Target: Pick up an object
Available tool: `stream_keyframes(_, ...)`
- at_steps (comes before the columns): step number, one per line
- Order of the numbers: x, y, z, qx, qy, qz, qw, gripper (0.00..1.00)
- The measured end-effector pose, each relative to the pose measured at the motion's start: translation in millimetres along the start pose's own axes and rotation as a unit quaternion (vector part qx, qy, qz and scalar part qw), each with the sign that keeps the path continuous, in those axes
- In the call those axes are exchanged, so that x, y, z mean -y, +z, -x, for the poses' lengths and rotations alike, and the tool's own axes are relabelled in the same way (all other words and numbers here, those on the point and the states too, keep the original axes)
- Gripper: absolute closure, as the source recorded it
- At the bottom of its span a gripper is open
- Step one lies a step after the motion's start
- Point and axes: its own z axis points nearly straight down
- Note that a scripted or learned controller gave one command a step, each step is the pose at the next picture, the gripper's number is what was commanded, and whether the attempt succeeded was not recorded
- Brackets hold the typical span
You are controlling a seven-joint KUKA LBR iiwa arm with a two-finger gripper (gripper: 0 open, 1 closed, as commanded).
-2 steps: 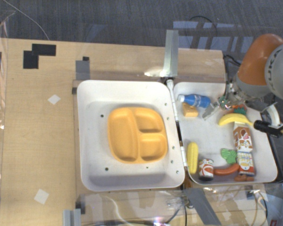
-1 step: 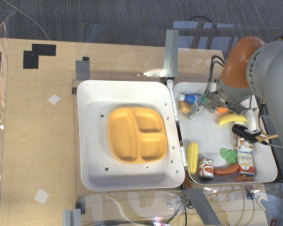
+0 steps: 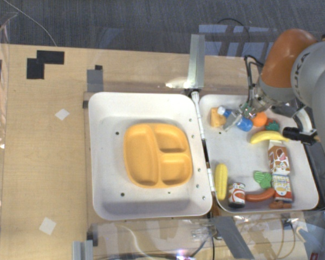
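My gripper [image 3: 248, 112] hangs low over the far part of the right bin [image 3: 313, 199], under the orange band of the arm. It is right beside a small blue object [image 3: 244, 125] and an orange ball [image 3: 259, 119]. A yellow block with a blue cap [image 3: 218, 116] lies just to its left. Nothing is visibly lifted off the bin floor.
The right bin also holds a banana [image 3: 267, 137], a small green piece [image 3: 273, 126], a brown and white carton [image 3: 279, 171], a green toy [image 3: 262, 178], a corn cob [image 3: 221, 180], a sausage [image 3: 259, 196] and a small can [image 3: 236, 194]. A yellow divided plate [image 3: 157, 155] lies in the left bin [image 3: 105, 199].
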Motion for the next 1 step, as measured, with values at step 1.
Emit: stream_keyframes(1,-3.3,-13.5,1.6,0.005,-0.002,0.005,1.0000,1.00)
